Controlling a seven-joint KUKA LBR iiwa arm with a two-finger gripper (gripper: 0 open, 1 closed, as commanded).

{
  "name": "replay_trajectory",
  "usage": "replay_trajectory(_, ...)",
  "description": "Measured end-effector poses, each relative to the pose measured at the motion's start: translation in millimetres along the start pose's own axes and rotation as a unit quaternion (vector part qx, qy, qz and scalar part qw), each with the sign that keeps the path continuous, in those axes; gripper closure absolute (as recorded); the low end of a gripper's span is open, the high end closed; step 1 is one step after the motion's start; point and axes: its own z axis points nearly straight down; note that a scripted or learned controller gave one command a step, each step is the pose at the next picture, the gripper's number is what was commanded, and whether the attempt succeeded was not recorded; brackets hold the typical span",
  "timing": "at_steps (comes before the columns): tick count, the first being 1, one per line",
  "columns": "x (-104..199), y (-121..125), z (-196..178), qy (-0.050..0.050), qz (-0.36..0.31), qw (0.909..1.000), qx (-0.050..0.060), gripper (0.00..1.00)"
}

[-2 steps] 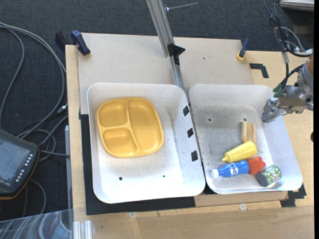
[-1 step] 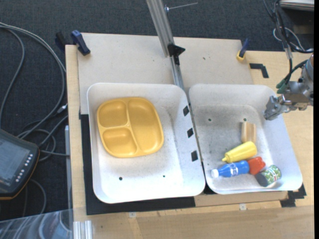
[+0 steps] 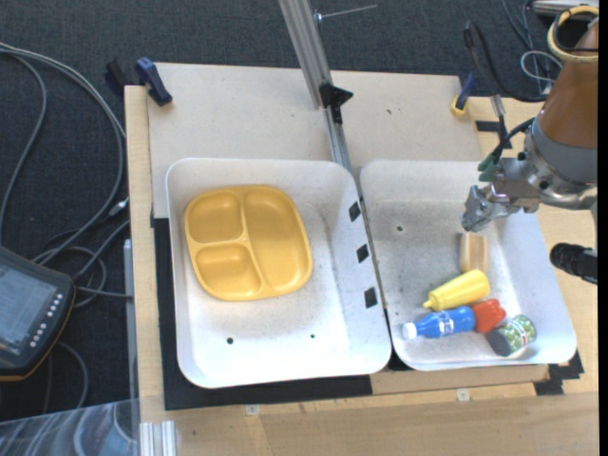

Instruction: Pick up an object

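Tan and blocky, a small wooden piece [image 3: 471, 252] lies flat on the floor of the right white bin [image 3: 418, 193], just below the metal end effector [image 3: 478, 213], which hangs at the tip of the grey arm reaching in from the right. Whether its fingers are spread or pressed together cannot be told from this slant, and nothing can be seen between them. Nearer the bin's front right corner sits a cluster of things: a yellow plastic squeeze bottle [image 3: 457, 290] lying on its side, a blue bottle with a white cap [image 3: 439, 324] touching it from below, a red rounded item [image 3: 488, 313] beside the blue bottle, and a green-patterned can with a dark end [image 3: 513, 334] at the far right. The left white bin [image 3: 285, 354] holds a yellow three-compartment plastic plate [image 3: 248, 241]. Both bins rest on the pale counter [image 3: 247, 112], with a slanted aluminium bar [image 3: 306, 31] crossing above them.
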Motion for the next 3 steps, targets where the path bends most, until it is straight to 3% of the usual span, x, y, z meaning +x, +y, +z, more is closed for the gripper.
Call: replay_trajectory(3,176,27,26,-0.001,-0.001,1.0000,0.000,1.00)
